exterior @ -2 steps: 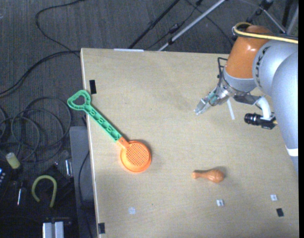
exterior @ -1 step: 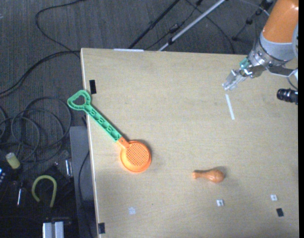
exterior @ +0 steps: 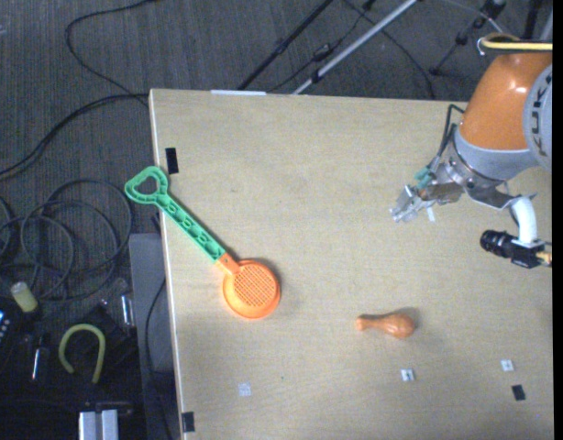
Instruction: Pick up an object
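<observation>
The jaws (exterior: pixel 412 204) hang at the right of the frame, above bare desk (exterior: pixel 336 154); whether they are apart or together I cannot tell. 2 candidates lie on the surface. A small orange drumstick-shaped toy (exterior: pixel 389 324) sits at lower centre-right, nearest the jaws. A green-handled sieve (exterior: pixel 208 246) with an orange mesh head lies at centre-left. Both look like light, stiff plastic. The toy's thick bulb or the sieve's narrow handle seems the best place to grip.
</observation>
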Available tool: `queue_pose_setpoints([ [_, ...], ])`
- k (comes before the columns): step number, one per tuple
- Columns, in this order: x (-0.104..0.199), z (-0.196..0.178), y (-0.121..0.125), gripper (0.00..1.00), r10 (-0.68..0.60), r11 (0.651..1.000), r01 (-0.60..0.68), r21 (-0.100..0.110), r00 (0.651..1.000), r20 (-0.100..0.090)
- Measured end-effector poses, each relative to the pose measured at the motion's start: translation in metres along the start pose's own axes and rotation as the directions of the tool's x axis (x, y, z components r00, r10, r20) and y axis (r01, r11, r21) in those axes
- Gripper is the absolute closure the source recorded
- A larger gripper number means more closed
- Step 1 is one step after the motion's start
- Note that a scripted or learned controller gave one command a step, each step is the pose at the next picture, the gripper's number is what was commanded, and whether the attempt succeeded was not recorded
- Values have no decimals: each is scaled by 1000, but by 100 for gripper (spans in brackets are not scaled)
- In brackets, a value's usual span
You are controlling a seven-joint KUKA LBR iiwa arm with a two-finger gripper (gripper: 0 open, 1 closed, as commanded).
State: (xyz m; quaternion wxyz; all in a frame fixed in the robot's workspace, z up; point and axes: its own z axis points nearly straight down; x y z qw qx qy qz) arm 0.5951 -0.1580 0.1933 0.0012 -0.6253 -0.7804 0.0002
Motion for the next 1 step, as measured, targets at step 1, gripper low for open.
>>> queue_pose_setpoints([
  [1,15,20,59,100,-327,945,327,-2,945,2],
])
